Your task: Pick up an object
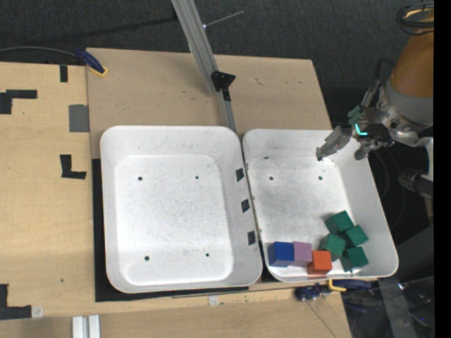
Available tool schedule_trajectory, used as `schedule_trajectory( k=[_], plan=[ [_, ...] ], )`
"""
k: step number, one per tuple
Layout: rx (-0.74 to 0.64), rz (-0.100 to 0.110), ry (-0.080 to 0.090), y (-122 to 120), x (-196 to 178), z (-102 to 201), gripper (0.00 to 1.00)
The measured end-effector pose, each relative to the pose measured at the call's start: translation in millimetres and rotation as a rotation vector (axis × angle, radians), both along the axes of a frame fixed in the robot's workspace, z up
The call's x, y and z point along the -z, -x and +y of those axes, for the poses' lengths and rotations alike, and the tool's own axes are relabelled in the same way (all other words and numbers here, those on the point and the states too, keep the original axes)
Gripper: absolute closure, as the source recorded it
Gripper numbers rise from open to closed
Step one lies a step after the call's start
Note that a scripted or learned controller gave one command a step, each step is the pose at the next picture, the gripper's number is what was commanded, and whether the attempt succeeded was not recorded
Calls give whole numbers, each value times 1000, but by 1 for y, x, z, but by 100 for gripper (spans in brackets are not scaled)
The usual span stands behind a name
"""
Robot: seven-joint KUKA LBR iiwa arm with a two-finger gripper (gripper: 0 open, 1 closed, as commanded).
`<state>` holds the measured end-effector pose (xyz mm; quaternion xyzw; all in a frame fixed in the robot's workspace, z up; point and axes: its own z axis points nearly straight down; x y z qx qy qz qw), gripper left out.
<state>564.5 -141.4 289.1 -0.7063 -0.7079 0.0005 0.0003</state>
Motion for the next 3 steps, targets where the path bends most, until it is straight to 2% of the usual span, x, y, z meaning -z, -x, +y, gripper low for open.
schedule_trajectory(
  k=[2,3],
  plan=[
    [2,5,0,6,89,-5,0],
    [1,4,0,2,134,-8,0]
  ],
)
